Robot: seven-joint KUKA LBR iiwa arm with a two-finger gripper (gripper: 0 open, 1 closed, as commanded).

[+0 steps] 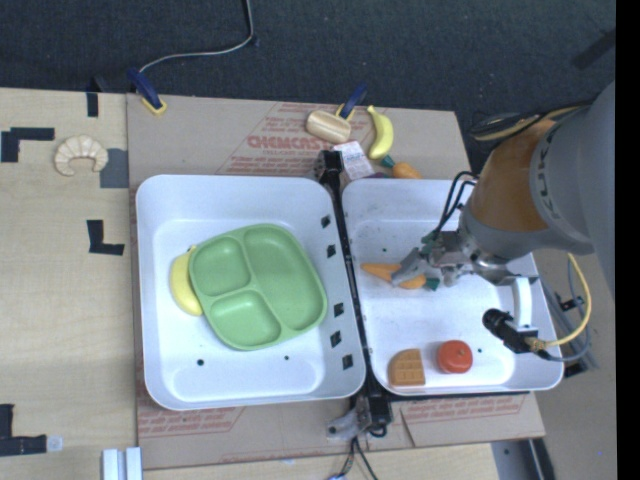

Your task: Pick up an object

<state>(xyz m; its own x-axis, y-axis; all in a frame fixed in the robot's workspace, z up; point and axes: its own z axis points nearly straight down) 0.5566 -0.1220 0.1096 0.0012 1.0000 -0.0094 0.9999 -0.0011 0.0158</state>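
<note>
My gripper (pixel 413 271) is low in the right bin (pixel 400 206), reaching in from the right. It sits right over an orange carrot (pixel 381 270) that lies on the bin floor near the divider, with its green top (pixel 431 284) showing under the gripper. The gripper hides the carrot's right half, so I cannot tell whether it is being gripped. A tan waffle piece (pixel 406 367) and a red tomato (pixel 455 356) lie near the bin's front wall, apart from the gripper.
The left bin (pixel 160 208) holds a green divided plate (pixel 258 285) with a yellow item (pixel 183 284) tucked under its left edge. Behind the bins lie a bread roll (pixel 328 125), a banana (pixel 380 132) and a small packet (pixel 352 158). A croissant (pixel 82 154) sits far left.
</note>
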